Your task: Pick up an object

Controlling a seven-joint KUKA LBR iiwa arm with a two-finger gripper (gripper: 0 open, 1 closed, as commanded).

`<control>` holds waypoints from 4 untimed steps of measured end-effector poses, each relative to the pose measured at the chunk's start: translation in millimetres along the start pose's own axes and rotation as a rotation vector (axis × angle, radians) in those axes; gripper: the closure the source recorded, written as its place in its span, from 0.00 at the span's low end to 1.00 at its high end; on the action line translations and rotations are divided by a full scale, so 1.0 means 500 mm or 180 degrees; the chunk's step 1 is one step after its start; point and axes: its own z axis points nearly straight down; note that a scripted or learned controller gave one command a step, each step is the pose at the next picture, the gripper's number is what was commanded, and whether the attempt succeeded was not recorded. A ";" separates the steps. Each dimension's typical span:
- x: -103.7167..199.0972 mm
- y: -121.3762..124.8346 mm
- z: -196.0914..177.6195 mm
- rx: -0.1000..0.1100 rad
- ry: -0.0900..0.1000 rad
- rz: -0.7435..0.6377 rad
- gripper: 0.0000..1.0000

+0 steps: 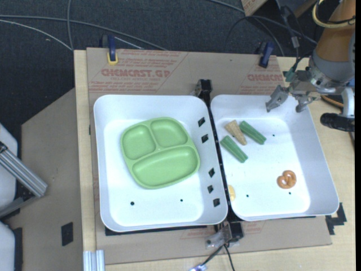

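On the bench before you sit two white bins side by side, the left bin [107, 151] and the right bin [316, 168], touching along a black divider strip. You have one green divided plate [160, 151] lying flat in the left bin, with three compartments: two small ones at the far side and one long one nearer the camera. Count four loose pieces out on the right bin's floor: two green sticks, one tan piece and one pretzel. The first green stick [252, 132] lies at a slant in the far-left part of that bin, and the second green stick [233, 149] lies just nearer the camera, roughly parallel to it. Between them, touching or nearly touching both, is the tan cone-shaped piece [236, 132]; you cannot tell from this view whether they truly touch. The one small orange-brown pretzel [286, 179] lies well apart from that cluster, toward the near-right part of the bin. A tiny yellowish scrap [231, 193] shows at the bin's left wall. Your gripper [289, 99] hangs over the far rim of the right bin, its two fingers spread wide with nothing between them, well apart from every piece. Two clamps, a blue and yellow one [113, 52] and a blue one [265, 54], hold the far edge of the board.
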 end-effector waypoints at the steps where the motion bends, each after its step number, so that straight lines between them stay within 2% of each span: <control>1: 0.001 0.007 -0.019 -0.0049 -0.0010 -0.0010 0.00; 2: -0.001 0.017 0.066 -0.0038 -0.0009 -0.0015 0.00; 3: 0.012 0.018 0.190 -0.0026 -0.0004 -0.0016 0.00; 4: 0.013 0.019 0.199 -0.0041 -0.0010 -0.0015 0.00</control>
